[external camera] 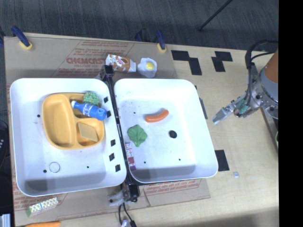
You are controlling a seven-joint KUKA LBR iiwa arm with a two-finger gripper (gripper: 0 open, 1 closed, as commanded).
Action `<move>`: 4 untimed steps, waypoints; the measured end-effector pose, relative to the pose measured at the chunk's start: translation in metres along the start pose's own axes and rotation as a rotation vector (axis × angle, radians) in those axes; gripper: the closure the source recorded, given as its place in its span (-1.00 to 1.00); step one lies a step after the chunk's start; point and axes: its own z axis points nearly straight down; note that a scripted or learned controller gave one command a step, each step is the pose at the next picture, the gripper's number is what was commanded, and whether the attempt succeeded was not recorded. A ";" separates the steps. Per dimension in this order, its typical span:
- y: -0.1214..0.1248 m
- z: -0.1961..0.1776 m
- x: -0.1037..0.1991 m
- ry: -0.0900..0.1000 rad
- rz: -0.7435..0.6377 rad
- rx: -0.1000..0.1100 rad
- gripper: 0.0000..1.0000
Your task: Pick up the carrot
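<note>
Surveying the bench from largest thing to smallest, with nothing lifted yet:

Left bin point(28, 174): a yellow divided tray point(59, 122) is seen in it, with a blue bottle point(89, 110) laid across the tray's upper right edge and a green leafy toy point(92, 98) just above the bottle.

Right bin point(189, 164): the task's thing is held here, along with two other small items.

Arm point(270, 74): it is parked off the bench's right side, well apart from both bins.

Gripper point(222, 115): it is pointed left toward the right bin but is kept outside the rim; nothing is seen between the fingers, and how far they are spread cannot be told at this size.

Carrot point(156, 116): it is lying flat on the right bin's floor, in the upper middle, slightly tilted, touched by nothing.

Green lettuce-like piece point(137, 135): it is set below and left of the carrot, apart from it.

Dark round spot point(173, 135): it is seen below and right of the carrot, also apart.

Progress: the pick is judged not yet begun; the approach, the descent, the closing on the carrot and the lift are all left to be done.
</note>
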 end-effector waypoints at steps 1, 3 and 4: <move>0.000 0.024 0.000 0.001 -0.587 0.000 1.00; 0.000 0.024 0.000 0.001 -1.219 0.000 1.00; 0.012 0.011 -0.004 -0.003 -1.565 -0.001 1.00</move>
